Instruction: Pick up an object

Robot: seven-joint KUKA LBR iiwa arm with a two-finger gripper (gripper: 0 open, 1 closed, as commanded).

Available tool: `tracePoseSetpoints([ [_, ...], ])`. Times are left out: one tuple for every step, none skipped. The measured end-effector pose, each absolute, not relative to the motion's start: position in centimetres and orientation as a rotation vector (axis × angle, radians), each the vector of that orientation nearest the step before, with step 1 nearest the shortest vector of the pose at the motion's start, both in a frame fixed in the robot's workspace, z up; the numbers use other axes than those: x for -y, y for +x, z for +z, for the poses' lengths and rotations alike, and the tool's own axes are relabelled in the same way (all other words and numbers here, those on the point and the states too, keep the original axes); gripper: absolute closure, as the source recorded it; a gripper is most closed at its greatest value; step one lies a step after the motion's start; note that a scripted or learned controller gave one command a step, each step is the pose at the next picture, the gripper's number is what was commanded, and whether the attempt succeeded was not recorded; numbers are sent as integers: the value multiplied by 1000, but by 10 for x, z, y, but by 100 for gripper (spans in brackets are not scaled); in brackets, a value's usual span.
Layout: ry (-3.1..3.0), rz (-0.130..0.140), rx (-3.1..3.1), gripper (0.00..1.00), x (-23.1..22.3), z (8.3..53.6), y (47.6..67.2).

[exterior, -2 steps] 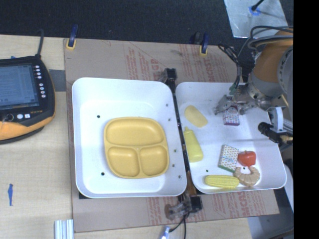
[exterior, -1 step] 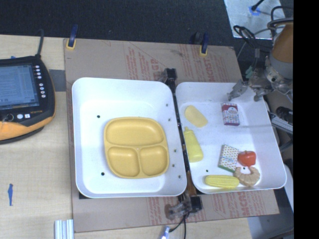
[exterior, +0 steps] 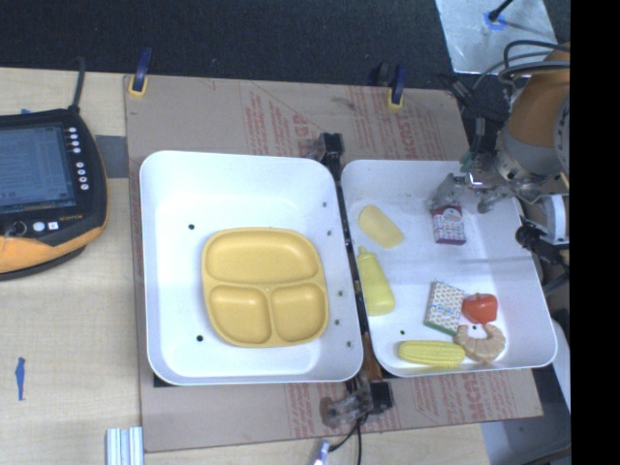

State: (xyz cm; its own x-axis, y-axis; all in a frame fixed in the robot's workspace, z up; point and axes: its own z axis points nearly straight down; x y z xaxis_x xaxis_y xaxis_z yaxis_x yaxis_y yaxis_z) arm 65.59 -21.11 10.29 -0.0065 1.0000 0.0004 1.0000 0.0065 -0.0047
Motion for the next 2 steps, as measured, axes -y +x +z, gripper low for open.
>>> tracePoseSetpoints([
  [-2213, 3, 2226, 0, 171, 100, 656],
  [-2218, 0, 2225, 0, 197, 207, 657],
])
